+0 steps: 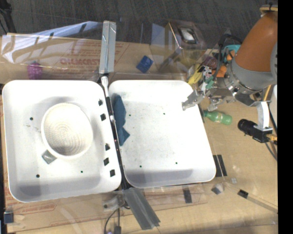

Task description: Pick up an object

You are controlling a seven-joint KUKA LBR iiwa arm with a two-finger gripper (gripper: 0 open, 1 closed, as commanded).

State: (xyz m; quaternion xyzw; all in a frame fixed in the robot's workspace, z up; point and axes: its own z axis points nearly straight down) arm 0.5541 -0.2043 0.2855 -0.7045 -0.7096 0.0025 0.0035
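Blue cloth (119,118): crumpled along the left wall of the right bin (205,167), just beside the divider; likeliest target.
White bowl (67,129): upturned in the left bin (17,189), well apart from the cloth.
Gripper (191,101): above the right bin's far right corner, nothing seen between its fingers; open or clenched, cannot tell.
Approach: judged best to come down on the cloth's bunched middle, clear of the wall.
Writing: faint red lettering on the cardboard (78,57) behind the left bin, unreadable.

Bowl (67,129) is placed in left bin (19,179); cloth (119,118) is laid along right bin's (185,172) left wall; bottle (218,117) is left just outside right.
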